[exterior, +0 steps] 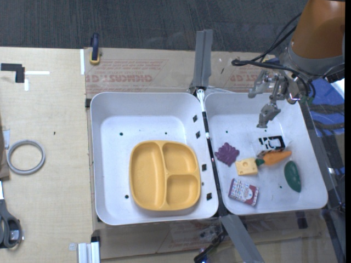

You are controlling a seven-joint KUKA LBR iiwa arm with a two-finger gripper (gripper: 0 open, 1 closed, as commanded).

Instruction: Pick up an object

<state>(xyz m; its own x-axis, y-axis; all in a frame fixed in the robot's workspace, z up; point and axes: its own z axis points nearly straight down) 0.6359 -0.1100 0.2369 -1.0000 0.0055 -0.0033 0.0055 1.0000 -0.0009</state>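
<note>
White bins, and honestly you haven't got anything picked yet. Everything in the right bin [307, 147] is lying flat on the floor of it: the purple piece [226, 153], the yellow cheese wedge [247, 166], the orange carrot [274, 157], the green vegetable [293, 176], the small red packet [243, 192] and a little black-and-white thing [271, 143]. The left bin [104, 147] just has the yellow divided plate [165, 175] sitting in it.

Your gripper [267, 115] hangs over the back part of the right bin, above and a bit behind the black-and-white thing and the carrot, and apart from them as far as I can see. Nothing sits between its tips, so it's carrying nothing. How wide it's spread I can't tell from this angle, too small and cluttered up there.

So I'd call it the approach stage: you've still got the drop, the grab and the lift to do.
</note>
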